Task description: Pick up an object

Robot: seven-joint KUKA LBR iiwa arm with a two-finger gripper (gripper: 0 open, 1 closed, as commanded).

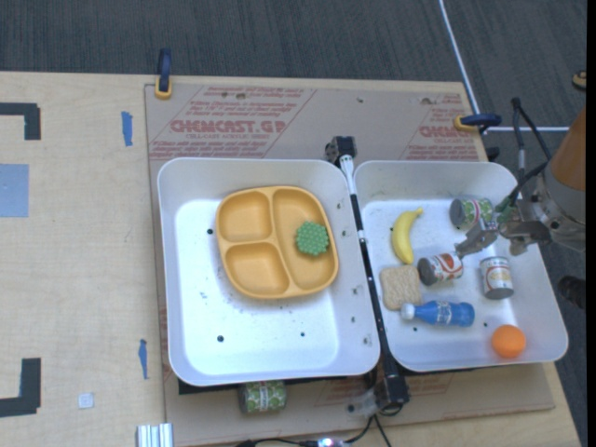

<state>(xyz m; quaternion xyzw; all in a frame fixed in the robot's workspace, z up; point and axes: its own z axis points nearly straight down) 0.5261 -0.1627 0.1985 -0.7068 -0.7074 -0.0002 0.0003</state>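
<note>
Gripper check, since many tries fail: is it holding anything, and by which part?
Nothing is seen held: the gripper hovers just above the small red-and-white can.

gripper [478, 241] low over the right bin [551, 317], fingers spread, right beside a tipped can [440, 268]. around it: banana [403, 235], cracker [400, 287], blue bottle [444, 314], orange [508, 341], upright can [496, 277], another can [473, 212] up top. left bin [186, 277] carries a yellow divided plate [270, 242], green ball [312, 238] in its right compartment.
</note>
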